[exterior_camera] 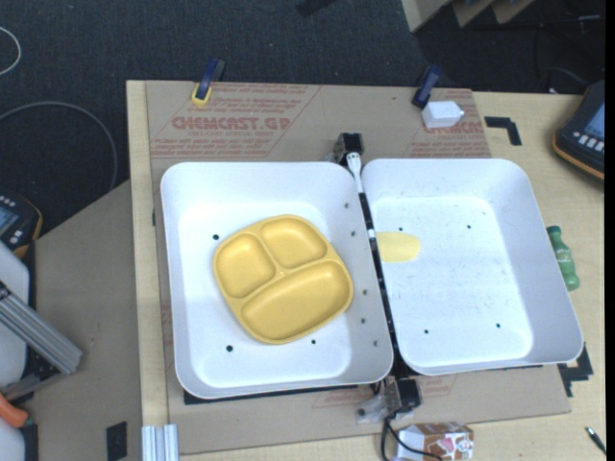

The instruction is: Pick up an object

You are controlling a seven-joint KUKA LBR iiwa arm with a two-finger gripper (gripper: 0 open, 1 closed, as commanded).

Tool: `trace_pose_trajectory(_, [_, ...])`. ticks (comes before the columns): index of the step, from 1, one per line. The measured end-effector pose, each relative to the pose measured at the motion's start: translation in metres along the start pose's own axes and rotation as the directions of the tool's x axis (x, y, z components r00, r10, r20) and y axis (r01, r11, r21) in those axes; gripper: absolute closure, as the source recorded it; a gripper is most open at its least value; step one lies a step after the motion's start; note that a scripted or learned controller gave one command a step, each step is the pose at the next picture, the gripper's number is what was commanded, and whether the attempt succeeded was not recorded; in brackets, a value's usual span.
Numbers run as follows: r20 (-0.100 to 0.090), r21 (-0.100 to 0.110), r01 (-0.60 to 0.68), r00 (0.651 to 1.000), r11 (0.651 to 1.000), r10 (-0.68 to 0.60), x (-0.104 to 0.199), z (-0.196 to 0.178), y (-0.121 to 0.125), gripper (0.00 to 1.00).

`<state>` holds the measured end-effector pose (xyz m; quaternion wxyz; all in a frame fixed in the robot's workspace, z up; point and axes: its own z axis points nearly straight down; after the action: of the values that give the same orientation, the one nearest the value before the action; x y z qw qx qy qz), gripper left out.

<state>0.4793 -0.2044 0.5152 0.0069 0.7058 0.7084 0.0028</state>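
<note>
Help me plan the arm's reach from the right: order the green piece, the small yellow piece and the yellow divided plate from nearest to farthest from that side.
1. Green piece, just outside the right bin's right rim.
2. Small yellow piece, in the right bin by its left wall.
3. Yellow divided plate, in the middle of the left bin.

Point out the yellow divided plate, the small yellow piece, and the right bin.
yellow divided plate (282, 278): camera view, on the ridge where its compartments meet.
small yellow piece (398, 248): camera view, on its middle.
right bin (480, 257): camera view, on its bare floor.
</note>
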Motion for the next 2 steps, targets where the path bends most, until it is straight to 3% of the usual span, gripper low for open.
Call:
trace_pose_trajectory(1, [-0.001, 0.007, -0.002, 1.000, 1.000, 0.002, -0.001, -0.004, 0.001, 1.00])
trace_pose_trajectory(2, [-0.010, 0.024, -0.004, 1.000, 1.000, 0.004, 0.016, 0.117, -0.002, 1.00])
